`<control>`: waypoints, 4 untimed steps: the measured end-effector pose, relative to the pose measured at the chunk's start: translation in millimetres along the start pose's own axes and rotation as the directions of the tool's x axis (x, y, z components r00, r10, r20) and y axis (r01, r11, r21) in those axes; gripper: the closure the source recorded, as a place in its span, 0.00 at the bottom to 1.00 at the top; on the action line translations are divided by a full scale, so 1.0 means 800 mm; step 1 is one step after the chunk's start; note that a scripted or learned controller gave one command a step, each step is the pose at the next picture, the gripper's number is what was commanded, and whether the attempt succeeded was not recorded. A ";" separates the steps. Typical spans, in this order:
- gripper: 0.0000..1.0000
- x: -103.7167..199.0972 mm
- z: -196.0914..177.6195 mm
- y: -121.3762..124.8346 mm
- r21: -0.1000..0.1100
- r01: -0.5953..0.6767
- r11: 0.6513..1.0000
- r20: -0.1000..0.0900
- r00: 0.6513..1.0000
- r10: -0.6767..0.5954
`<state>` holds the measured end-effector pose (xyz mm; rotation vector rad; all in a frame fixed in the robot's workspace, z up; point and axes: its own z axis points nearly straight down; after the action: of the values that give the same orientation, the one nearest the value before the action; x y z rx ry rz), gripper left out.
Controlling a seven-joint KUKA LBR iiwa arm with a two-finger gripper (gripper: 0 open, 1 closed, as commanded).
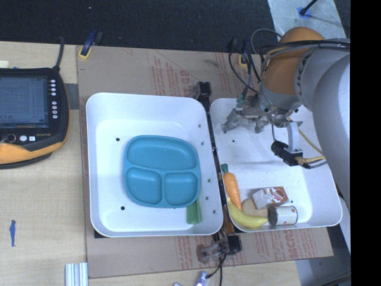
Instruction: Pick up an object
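My gripper (244,125) hangs over the far end of the right bin (318,189). Its two metal fingers are spread open, and nothing sits between them. At the near left of that bin lie an orange carrot (231,187), a yellow banana (245,218), a brown and white packet (269,196) and a small can (283,215) on its side. All of them lie well below the gripper in the view, apart from it. In the left bin (104,159) rests a blue divided plate (162,170), with a green block (193,212) at its near right corner.
A teach pendant (27,115) lies on the bench to the left of the bins. A black cable plug (287,154) hangs over the right bin beside the gripper. The grey arm (327,100) covers the right bin's far right corner.
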<state>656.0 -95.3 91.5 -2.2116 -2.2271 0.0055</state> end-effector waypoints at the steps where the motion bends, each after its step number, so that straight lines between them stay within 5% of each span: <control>1: 0.00 -0.073 -0.203 -0.001 -0.005 -0.004 1.000 0.001 1.000 0.004; 2: 0.00 -0.025 -0.075 -0.053 0.001 -0.004 1.000 0.000 1.000 0.004; 3: 0.00 -0.009 0.000 0.000 -0.001 -0.003 1.000 0.001 1.000 0.003; 4: 0.00 -0.135 -0.135 -0.001 -0.004 -0.005 1.000 0.001 1.000 0.005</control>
<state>656.3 -203.1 199.7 -2.2194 -2.2237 0.0024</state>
